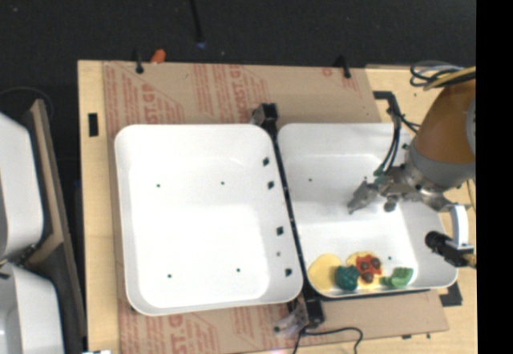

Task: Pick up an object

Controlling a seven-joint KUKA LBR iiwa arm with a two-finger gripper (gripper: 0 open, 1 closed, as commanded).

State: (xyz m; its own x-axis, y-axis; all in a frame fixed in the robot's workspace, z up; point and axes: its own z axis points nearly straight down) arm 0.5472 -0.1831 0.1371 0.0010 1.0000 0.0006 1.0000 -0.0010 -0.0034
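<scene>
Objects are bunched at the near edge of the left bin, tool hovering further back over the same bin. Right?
Wrong bin. The camera view shows the objects bunched at the near edge of the right bin, with the tool further back over that same bin. The left bin holds none of them.

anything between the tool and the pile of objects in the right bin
No. In the camera view, bare white floor of the right bin separates the tool from the objects clustered at its near edge.
</scene>
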